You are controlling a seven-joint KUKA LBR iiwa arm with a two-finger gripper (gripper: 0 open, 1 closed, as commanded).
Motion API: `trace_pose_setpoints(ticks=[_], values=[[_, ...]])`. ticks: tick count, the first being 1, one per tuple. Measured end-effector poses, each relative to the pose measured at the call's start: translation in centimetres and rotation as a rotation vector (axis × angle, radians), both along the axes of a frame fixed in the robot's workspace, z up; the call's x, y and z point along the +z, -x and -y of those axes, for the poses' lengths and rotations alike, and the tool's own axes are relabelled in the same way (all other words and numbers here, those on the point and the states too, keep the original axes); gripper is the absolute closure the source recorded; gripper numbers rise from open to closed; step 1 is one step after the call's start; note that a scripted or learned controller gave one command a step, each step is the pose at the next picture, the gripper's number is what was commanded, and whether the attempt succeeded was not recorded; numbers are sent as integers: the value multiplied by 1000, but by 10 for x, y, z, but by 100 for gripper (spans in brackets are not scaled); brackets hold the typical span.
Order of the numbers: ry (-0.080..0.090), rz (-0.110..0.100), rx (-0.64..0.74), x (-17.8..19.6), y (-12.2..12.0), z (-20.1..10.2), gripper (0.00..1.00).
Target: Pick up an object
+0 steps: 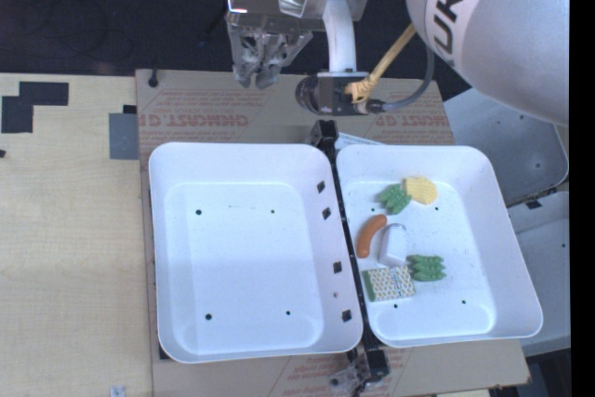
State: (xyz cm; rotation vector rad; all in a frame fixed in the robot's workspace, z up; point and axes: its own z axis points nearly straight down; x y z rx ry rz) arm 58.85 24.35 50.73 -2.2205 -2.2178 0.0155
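**A:** Camera view first: where do you see the things you could pick?

**B:** All in the right bin (502, 228). You have a yellow piece (421, 190) touching a green leafy piece (395, 198) near the far side, an orange sausage (370, 235) just beside the divider, a clear curved piece (394, 242) next to it, a second green piece (427, 268) and a patterned card (389, 284) toward the near side. The left bin (177, 200) holds nothing to go for.

**A:** And the gripper?

**B:** The gripper (260, 70) hangs high beyond the far edge of the left bin, over the brown board (195, 102), well apart from every item. You cannot tell from this angle whether its jaws are apart or together; nothing is visible between them.

**A:** How would you do the step well?

**B:** I'd judge you are at the very start, so choose a target that stands alone. The sausage looks best to me: a rounded body with some room around it. Bring the arm across the divider, turn the wrist so the jaws close across its narrow width, and descend straight. Avoid the yellow and green pair; touching items may get nudged or come up together. The card lies flat and would likely slip.

**A:** The arm's pose?

**B:** It reaches in from the right, its thick grey link crossing the top corner, wrist pointing down.
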Motion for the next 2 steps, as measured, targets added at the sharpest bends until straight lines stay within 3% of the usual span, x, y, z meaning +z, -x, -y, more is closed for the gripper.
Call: trace_pose_setpoints(ticks=[1,2], values=[[-2,3,1,-5,5,1,100],[-5,7,4,32,51,0,100]])
